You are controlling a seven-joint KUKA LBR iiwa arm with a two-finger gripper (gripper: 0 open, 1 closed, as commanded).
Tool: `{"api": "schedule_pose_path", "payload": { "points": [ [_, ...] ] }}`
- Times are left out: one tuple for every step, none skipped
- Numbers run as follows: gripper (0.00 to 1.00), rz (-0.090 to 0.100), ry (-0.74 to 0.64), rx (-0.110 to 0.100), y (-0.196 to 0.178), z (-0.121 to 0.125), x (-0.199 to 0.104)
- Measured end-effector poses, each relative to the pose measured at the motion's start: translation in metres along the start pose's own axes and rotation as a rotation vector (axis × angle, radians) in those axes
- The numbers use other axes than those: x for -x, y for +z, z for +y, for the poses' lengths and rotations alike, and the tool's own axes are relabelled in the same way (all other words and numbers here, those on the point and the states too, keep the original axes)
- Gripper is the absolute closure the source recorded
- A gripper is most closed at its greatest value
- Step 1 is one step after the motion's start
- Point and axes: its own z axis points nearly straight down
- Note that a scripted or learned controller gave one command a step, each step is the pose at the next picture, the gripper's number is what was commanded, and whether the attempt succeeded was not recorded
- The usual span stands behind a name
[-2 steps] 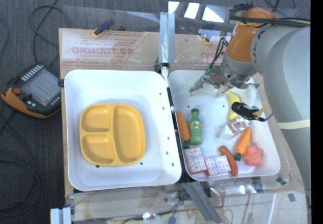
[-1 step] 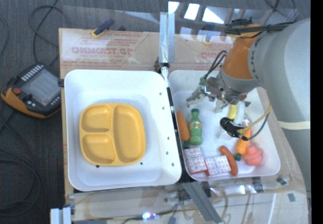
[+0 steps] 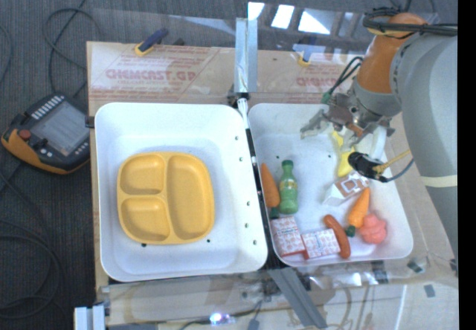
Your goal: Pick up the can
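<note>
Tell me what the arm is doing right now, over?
Gripper hovering over right bin's far end. Likely can, red-and-white label, lying at near edge, untouched. Green bottle and carrot crowd it.

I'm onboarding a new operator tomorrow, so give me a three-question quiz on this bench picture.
1. True or false: the yellow divided tray lies in the left bin.
2. Multiple choice: the green bottle stands
A. on the tray
B. in the right bin, next to a carrot
C. on the floor beside the teach pendant
3. Fill in: the gripper is over the far part of the ____ bin.

Key: 1 true; 2 B; 3 right.
</note>
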Motion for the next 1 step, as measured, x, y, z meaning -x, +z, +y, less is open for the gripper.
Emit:
{"api": "schedule_pose_path", "payload": {
  "points": [
    [0.00,0.001,0.413,0.012,0.0219,-0.0206,-0.0412]
  ]
}}
